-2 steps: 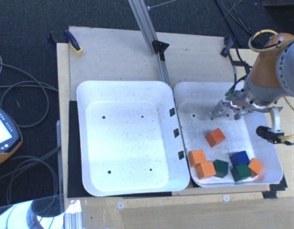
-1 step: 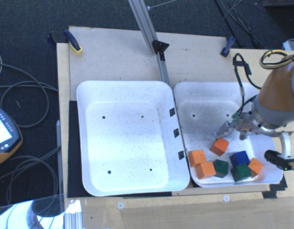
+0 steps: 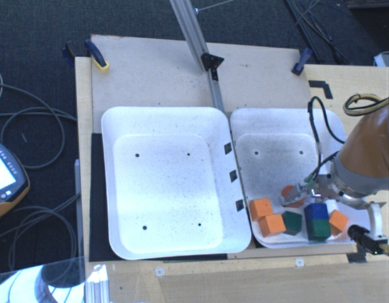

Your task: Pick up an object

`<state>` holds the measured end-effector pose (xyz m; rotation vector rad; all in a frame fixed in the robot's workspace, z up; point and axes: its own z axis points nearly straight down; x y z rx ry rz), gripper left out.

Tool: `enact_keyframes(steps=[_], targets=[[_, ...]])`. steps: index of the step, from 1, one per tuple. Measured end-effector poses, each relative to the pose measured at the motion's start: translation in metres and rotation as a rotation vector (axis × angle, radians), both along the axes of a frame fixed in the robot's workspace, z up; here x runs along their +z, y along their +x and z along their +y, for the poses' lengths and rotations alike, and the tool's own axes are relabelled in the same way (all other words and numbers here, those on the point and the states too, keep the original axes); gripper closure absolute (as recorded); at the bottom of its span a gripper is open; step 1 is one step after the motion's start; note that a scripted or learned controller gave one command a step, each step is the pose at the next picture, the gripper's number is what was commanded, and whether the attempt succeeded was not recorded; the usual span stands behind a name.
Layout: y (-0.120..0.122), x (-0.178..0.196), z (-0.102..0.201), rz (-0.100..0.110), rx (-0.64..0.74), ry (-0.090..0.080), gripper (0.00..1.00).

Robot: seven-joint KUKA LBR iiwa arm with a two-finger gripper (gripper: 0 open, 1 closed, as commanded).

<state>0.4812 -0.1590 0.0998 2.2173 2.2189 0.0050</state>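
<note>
Camera view from above takes in both white bins on the bench, and all the business is in the right bin [image 3: 270,122], down toward its near edge. The arm [image 3: 370,153] comes in over that bin's right rim, and its gripper [image 3: 306,194] hangs low just above the floor near the blocks; from where I stand I cannot tell how it is set. A small reddish object [image 3: 290,192] lies right at its tip. Along the near edge sit two orange blocks [image 3: 266,216] touching each other, then a dark green block [image 3: 292,221], a blue block [image 3: 317,211] resting on a green one [image 3: 319,229], and another orange block [image 3: 338,221] by the near right corner. The left bin [image 3: 122,122] lies just beside it.
</note>
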Motion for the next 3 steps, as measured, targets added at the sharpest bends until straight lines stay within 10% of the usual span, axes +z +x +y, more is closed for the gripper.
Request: enact_keyframes(steps=[1,2,3], targets=[[0.067,0.0,0.07,0.0,0.009,0.004,0.0],[0.07,0.105,0.085,-0.004,0.002,0.001,0.0],[0.072,0.027,0.017,0.013,-0.007,0.001,0.0]])
